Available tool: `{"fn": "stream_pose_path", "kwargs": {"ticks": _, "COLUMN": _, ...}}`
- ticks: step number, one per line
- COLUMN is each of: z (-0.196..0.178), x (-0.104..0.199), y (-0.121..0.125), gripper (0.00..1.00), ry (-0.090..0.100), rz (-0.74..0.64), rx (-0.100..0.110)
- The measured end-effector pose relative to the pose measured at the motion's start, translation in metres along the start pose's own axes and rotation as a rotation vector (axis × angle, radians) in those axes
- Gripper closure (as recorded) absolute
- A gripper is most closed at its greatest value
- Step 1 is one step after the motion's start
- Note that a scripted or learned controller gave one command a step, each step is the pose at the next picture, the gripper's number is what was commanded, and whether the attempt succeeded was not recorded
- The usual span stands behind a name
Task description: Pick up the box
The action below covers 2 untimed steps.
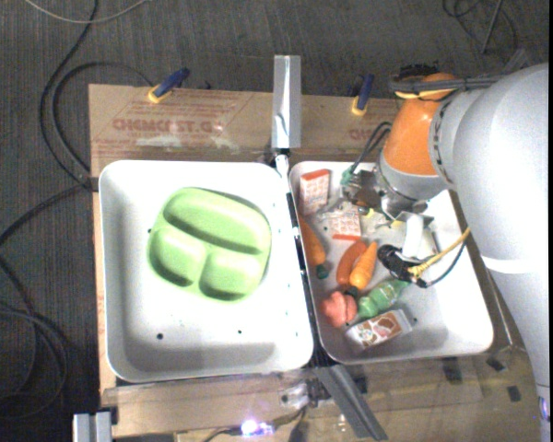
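A small red and white box (pixel 315 190) stands in the far left corner of the right bin (pixel 461 325). A second red and white carton (pixel 345 221) lies just beside it, under the gripper's left side. A third, brownish box (pixel 380 328) lies at the bin's near edge. My gripper (pixel 376 205) hangs low over the far middle of the right bin, below the orange wrist band, close to the second carton. Nothing shows as held.
The right bin also holds two orange carrots (pixel 357 261) (pixel 311 245), a red fruit (pixel 339 308) and a green bottle (pixel 383 295). In the left bin (pixel 129 339) lies a large green moulded tray (pixel 210 244). The grey arm covers the right bin's right side.
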<state>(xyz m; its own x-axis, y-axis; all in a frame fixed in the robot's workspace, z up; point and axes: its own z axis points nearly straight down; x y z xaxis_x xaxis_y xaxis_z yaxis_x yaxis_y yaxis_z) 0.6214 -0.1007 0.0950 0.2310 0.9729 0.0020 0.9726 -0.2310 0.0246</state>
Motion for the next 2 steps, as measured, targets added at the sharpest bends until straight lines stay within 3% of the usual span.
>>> {"fn": "stream_pose_path", "kwargs": {"ticks": 1, "z": -0.0003, "x": -0.0142, "y": -0.0022, "gripper": 0.00, "ry": 0.003, "rz": 0.033, "rx": 0.002}}
{"fn": "stream_pose_path", "kwargs": {"ticks": 2, "z": -0.0091, "x": -0.0176, "y": -0.0024, "gripper": 1.00, "ry": -0.002, "rz": 0.036, "rx": 0.003}}
